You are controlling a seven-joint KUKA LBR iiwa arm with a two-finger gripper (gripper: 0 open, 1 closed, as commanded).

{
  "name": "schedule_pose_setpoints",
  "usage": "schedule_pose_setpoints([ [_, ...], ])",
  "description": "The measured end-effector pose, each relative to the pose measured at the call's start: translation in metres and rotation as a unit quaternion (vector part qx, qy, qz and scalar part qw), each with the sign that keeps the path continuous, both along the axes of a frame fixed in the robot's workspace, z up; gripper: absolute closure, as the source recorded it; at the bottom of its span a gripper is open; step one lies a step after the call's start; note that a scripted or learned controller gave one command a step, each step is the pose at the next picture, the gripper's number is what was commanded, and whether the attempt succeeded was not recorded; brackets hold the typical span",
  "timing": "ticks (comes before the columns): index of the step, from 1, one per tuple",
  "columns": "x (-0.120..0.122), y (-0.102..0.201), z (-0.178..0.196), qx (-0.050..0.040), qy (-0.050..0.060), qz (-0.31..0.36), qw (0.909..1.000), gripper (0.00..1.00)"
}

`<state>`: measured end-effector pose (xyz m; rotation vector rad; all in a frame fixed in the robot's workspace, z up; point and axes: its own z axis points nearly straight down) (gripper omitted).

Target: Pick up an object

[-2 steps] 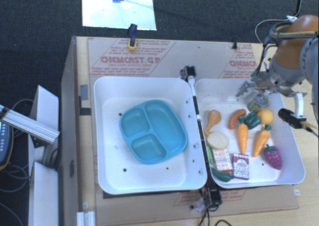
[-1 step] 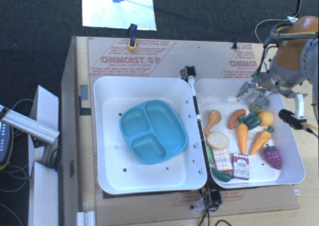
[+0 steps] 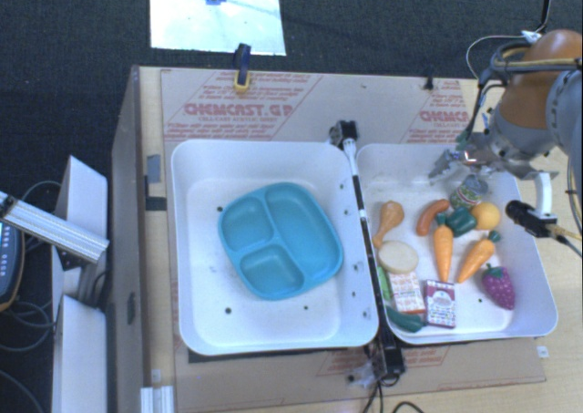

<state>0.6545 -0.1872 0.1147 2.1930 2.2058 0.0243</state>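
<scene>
Brown bench board (image 3: pixel 273 101), dark carpet (image 3: pixel 73 37) — white sheet (image 3: pixel 217 1), possibly paper

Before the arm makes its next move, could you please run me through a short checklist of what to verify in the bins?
1. Hand over the right bin, where the objects lie: ok.
2. Hand already holding an object: cannot tell; its tips merge with the toys under them.
3. Target isolated: not ok; the two carrots, the green pepper and the lemon crowd together.
4. Easier pick available: ok; the grapes lie apart near the right wall.
5. Blue tray in the left bin, out of the path: ok.
</scene>
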Motion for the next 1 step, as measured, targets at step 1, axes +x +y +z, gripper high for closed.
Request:
schedule_pose_setpoints([
  [1,-0.006,0.0037,-0.0135,0.0047,0.015,-0.002,0.9999,0.0],
])
